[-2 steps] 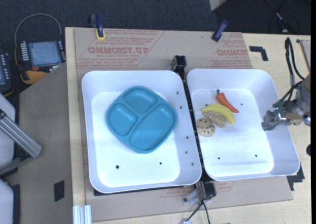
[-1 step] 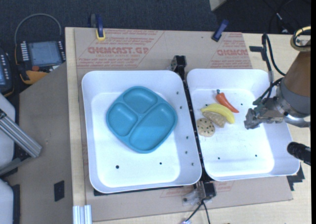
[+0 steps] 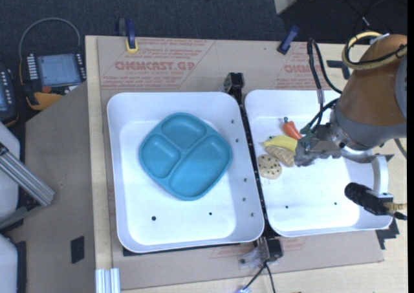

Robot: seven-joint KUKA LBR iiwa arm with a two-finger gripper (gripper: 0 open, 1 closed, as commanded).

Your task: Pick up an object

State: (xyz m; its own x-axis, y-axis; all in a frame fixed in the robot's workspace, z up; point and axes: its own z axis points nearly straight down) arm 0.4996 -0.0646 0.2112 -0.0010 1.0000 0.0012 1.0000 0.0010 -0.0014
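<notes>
In the right bin [image 3: 310, 211] a small cluster of toy food lies at the upper left: a yellow banana-like piece [image 3: 282, 143], a tan piece [image 3: 281, 154], a round brown cookie [image 3: 270, 167] and a small orange-red carrot [image 3: 291, 128]. My gripper [image 3: 304, 153] is low over the bin, right beside the yellow and tan pieces on their right side. Nothing visibly sits between its fingers.
The left bin [image 3: 129, 201] holds a blue divided plate [image 3: 185, 154] near its middle. A black divider clamp [image 3: 234, 83] sits between the bins at the top. The arm's body covers the right bin's upper right part.
</notes>
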